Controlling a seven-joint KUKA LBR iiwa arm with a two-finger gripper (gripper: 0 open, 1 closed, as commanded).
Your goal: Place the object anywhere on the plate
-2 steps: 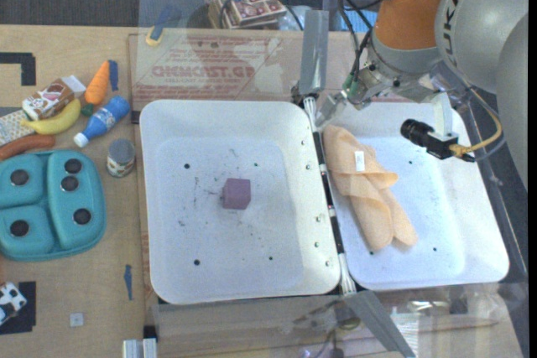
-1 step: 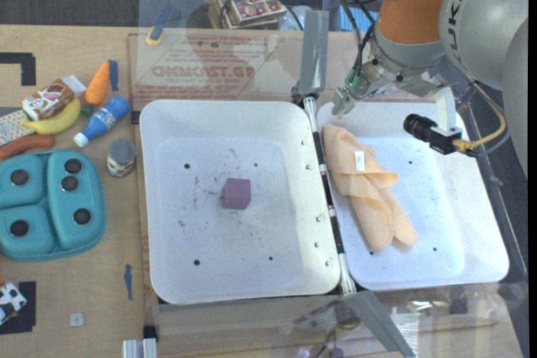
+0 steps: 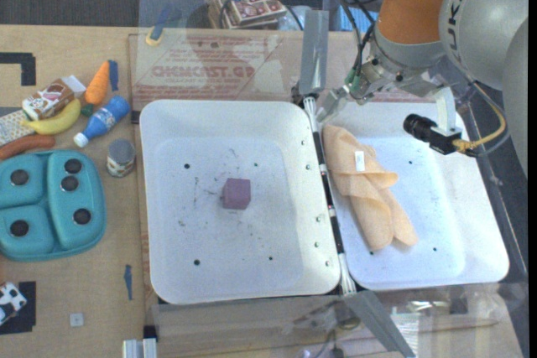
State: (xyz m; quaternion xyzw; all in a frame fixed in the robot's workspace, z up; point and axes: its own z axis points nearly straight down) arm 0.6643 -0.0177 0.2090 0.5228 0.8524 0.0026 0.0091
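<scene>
hovering at the right bin's [image 3: 470,264] top-left corner, tool [image 3: 348,95] state unclear

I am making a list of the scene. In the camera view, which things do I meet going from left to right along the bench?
Teal sectioned tray → small can → left white bin → purple cube → peach cloth → right white bin.
</scene>
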